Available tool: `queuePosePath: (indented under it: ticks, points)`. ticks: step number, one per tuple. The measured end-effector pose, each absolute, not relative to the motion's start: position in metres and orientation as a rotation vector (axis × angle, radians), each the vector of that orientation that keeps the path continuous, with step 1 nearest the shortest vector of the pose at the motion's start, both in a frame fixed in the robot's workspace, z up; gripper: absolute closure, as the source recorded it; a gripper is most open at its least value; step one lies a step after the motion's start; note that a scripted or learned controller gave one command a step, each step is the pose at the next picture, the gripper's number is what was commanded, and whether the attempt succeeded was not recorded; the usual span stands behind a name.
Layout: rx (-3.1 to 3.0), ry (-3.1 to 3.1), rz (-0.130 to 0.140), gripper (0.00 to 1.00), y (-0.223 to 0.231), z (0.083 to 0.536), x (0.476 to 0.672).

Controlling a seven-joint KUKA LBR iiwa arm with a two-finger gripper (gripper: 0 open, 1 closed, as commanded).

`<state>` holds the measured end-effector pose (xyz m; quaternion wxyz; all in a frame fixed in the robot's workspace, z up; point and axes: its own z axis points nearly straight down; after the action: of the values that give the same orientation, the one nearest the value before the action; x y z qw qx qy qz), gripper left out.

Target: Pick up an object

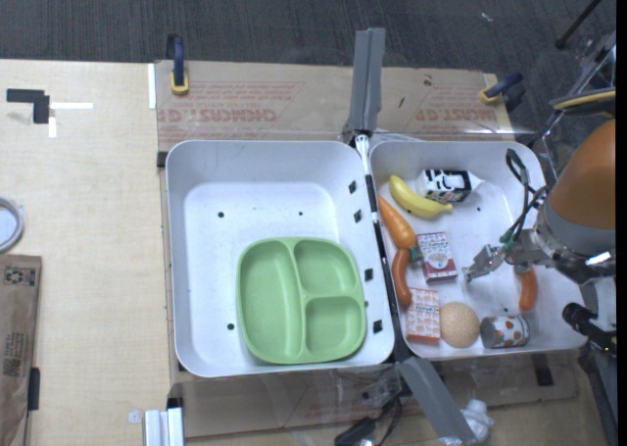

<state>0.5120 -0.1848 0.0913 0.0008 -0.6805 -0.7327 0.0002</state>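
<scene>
Toys are crowding the right bin (509, 336), and the arm (588, 189) is reaching in from the right with its gripper (483, 265) hanging low over the bin's middle. Its jaws are standing apart with nothing between them. Closest to them, a small red carton (436, 256) is lying just to the left and a small sausage (528, 289) just to the right; either looks a likely target. A banana (416, 198) and a black-and-white toy (447, 182) are sitting toward the back, a carrot (397, 222) and a longer sausage (401, 277) along the left wall, and a second carton (423, 316), a bread roll (458, 323) and a can (505, 331) at the front. The left bin (196, 238) is holding a green divided plate (302, 299).

The risk is probably a grasp on bare floor: the jaws are hovering between two pieces rather than squarely above one. Round pieces could also roll out as the jaws are closing.
</scene>
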Motion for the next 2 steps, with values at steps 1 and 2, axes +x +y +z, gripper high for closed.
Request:
queuePosePath:
  ticks: [1, 2]
  points:
    - [-2.507, -1.891, 0.004, 0.0, -0.146, 0.091, 0.546]
    - [-2.336, -2.1, 0.003, 0.0, -0.114, 0.092, 0.626]
